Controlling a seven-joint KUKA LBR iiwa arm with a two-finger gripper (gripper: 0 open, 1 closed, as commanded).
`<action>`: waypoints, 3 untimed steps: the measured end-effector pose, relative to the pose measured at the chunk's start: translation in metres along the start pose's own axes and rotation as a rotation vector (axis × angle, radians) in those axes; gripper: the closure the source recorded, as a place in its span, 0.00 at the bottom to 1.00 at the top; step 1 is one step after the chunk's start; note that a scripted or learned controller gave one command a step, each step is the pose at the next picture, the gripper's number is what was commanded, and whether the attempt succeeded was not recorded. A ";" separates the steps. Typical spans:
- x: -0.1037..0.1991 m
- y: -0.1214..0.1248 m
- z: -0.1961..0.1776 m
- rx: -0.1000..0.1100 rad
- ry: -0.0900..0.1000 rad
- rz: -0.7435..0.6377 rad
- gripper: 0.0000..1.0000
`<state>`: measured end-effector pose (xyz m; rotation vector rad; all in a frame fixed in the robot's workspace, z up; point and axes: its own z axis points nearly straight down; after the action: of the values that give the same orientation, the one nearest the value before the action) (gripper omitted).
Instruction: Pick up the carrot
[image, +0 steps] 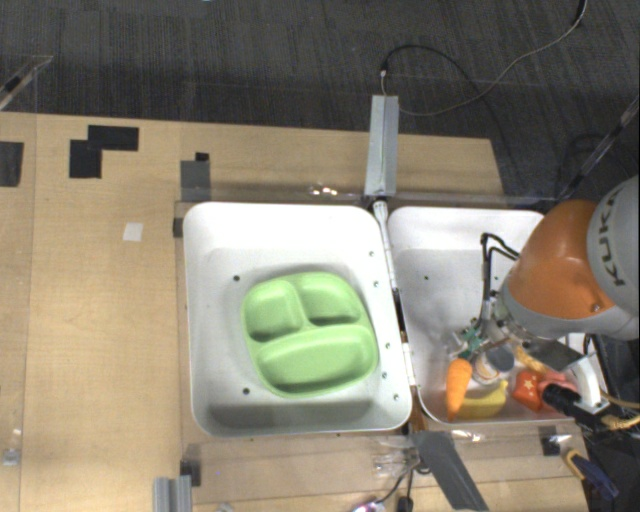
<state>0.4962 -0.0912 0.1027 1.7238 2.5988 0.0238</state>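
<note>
The orange carrot (457, 384) lies in the right bin (440, 260), near its front wall, with its green top pointing up toward the gripper. My gripper (480, 345) hangs low over the bin just above and right of the carrot, beneath the arm's orange band (560, 270). The gripper's tips are lost among the objects below it. Nothing is seen lifted off the bin floor.
A yellow piece (484, 402) lies right beside the carrot, and an orange-red item (530, 388) sits further right. The left bin (210, 300) holds a green divided plate (310, 330). A metal post (383, 150) stands behind the bins.
</note>
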 end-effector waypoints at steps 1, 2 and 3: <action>0.035 0.028 -0.102 0.019 0.007 0.104 1.00; 0.070 0.101 -0.131 0.020 0.009 0.017 1.00; 0.070 0.101 -0.131 0.020 0.009 0.017 0.00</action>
<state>0.5584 0.0127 0.2359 1.7567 2.5991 0.0056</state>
